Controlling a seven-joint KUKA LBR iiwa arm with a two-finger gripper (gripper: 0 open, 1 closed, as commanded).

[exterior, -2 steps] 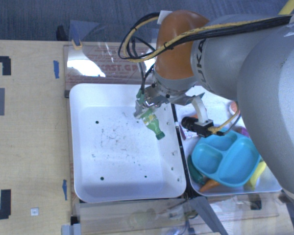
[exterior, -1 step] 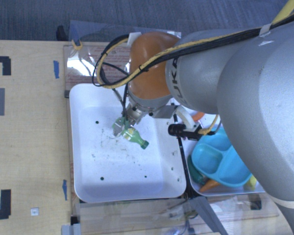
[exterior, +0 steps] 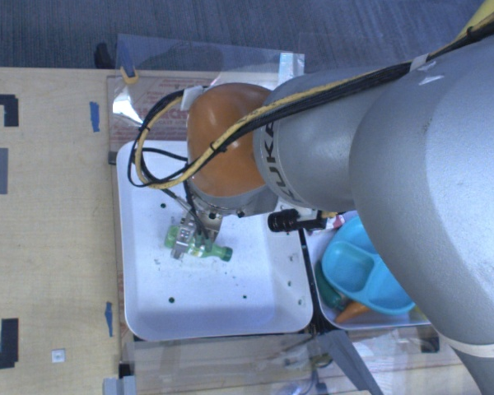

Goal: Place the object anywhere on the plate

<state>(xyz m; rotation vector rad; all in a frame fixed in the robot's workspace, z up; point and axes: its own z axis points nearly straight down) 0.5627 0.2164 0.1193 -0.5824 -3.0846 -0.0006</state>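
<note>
A small green object [exterior: 218, 253] lies on the floor of the left white bin [exterior: 230, 307], near its middle. My gripper [exterior: 189, 235] reaches down from under the orange wrist band and sits right on top of the green object, covering its middle. Green shows on both sides of the gripper. The blue plate [exterior: 358, 270] rests tilted in the right bin, partly hidden under the grey arm.
The big grey arm [exterior: 395, 155] covers most of the right bin and the back of the left bin. A black and yellow cable [exterior: 148, 138] loops over the left bin's back left corner. An orange item [exterior: 354, 309] pokes out beside the plate. Small dark specks dot the left bin floor.
</note>
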